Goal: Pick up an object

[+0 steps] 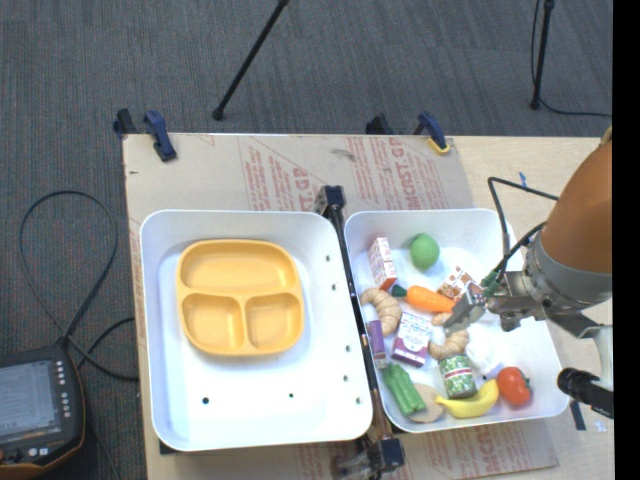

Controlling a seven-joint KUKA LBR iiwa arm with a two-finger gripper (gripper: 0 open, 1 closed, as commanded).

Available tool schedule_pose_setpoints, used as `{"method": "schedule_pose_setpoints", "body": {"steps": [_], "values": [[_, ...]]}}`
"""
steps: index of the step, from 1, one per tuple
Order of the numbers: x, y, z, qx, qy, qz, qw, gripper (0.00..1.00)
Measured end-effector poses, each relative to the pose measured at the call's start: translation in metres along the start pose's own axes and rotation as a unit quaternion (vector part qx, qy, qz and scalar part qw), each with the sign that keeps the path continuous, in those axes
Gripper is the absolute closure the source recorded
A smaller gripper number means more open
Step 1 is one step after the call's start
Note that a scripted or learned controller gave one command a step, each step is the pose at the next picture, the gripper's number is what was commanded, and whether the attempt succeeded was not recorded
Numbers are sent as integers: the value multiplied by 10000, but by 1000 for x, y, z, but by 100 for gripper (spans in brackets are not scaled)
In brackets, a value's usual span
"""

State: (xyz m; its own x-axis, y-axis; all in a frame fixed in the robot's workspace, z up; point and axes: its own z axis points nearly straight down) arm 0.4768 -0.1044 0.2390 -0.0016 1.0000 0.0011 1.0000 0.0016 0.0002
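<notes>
Currently pincer (466,313) low in right bin (455,218), jaw state unclear, beside carrot (432,298). Best: drop straight, centre on one toy, avoid neighbours.

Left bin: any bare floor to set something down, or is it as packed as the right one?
Left bin: bare floor below the yellow tray to the near rim, plus a strip right of it. Right bin is crowded; the gripper hangs over the carrot.

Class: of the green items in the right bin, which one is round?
The green ball near the bin's far wall; the green can is cylindrical, the green pod long.
</notes>
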Motion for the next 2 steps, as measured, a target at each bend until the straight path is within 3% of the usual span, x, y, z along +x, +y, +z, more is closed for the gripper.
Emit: {"method": "schedule_pose_setpoints", "body": {"steps": [1,2], "values": [[-43,14,93,20,5,14,10000,0],[-61,137,56,-8,-7,5,10000,0]]}}
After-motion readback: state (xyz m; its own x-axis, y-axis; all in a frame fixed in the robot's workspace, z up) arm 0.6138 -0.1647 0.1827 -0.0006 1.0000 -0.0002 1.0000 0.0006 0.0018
